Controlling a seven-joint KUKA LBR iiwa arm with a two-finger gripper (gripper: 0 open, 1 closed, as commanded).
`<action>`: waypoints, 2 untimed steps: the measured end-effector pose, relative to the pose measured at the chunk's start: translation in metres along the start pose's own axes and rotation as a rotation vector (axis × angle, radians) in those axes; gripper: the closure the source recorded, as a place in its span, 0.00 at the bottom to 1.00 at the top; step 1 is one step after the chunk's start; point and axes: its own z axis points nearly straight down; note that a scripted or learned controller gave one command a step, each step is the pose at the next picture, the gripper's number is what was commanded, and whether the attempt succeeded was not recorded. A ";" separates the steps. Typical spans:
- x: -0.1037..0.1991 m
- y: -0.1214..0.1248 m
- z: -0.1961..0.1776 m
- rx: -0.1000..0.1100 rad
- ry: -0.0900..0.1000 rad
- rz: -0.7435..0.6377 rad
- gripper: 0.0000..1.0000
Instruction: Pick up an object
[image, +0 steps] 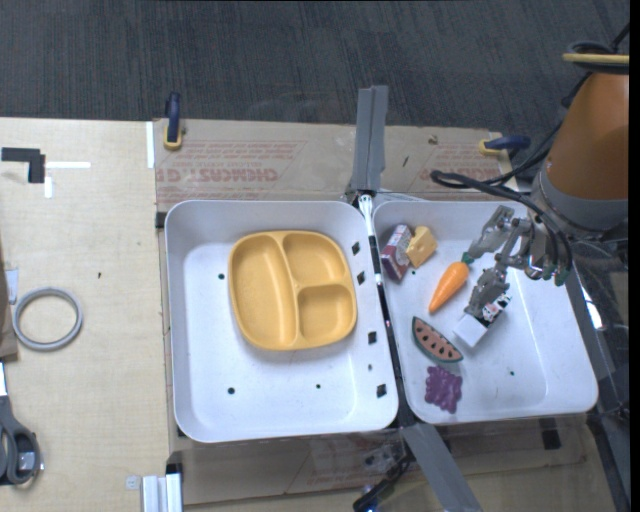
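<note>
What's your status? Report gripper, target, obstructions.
Gripper low in right bin, over white block. Nothing seen held. Carrot close beside; watermelon slice near.

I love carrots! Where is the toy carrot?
The toy carrot lies in the right bin, between the cheese wedge above it and the watermelon slice below.

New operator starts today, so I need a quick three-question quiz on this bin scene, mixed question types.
1. True or false: the yellow divided plate lies in the left bin.
2. What lies nearest the end effector? A) toy carrot B) grapes C) roll of tape
3. Fill in: the watermelon slice lies in the ____ bin.

Key: 1 true; 2 A; 3 right.
</note>
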 end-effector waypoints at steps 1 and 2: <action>0.003 0.044 0.002 -0.001 -0.001 -0.265 0.00; -0.030 -0.026 0.172 -0.001 -0.001 -0.158 0.00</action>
